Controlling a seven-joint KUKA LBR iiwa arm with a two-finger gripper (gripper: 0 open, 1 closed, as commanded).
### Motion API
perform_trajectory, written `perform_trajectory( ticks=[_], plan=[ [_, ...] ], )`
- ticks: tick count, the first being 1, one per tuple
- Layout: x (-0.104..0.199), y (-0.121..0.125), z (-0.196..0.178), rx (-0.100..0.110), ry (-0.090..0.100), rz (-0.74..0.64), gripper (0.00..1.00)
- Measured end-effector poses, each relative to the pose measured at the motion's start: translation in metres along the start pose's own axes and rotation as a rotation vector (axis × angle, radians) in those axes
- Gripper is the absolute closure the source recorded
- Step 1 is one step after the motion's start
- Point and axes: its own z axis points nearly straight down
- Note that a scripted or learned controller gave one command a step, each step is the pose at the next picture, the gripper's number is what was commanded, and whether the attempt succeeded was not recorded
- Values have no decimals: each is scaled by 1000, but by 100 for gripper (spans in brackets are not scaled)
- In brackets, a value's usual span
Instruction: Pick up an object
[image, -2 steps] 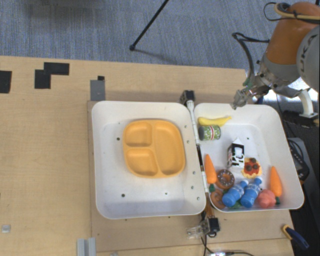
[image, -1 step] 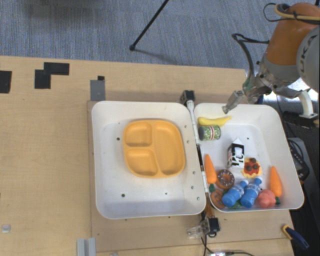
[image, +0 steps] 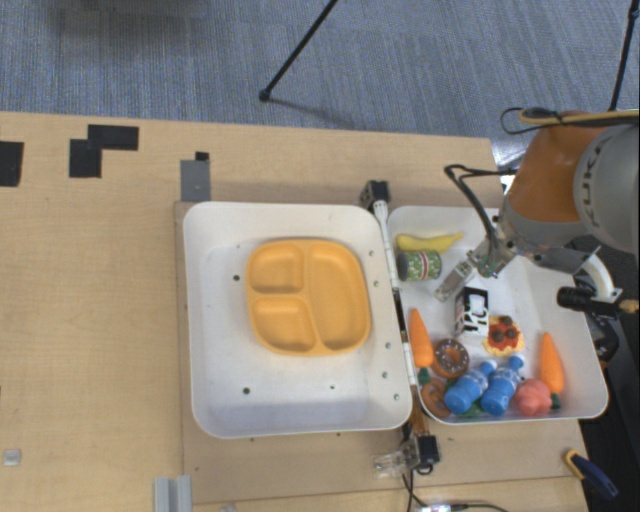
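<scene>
Barely begun, judging by the arm (image: 560, 190) reaching over the right bin (image: 592, 400), the gripper (image: 447, 290) low near the green can (image: 420, 265), every toy (image: 480, 385) seemingly lying loose there, nothing visibly gripped, open or closed impossible to tell.

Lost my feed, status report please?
Gripper low in right bin, nothing seen held. Green can and banana beside it. Orange tray in left bin.
</scene>
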Motion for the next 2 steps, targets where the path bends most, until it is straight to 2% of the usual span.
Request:
perform_trajectory(
  ticks=[1,2],
  plan=[
    [35,-24,12,-11,-16,-158,0],
    [35,-22,1,-15,-20,-158,100]
  ],
)
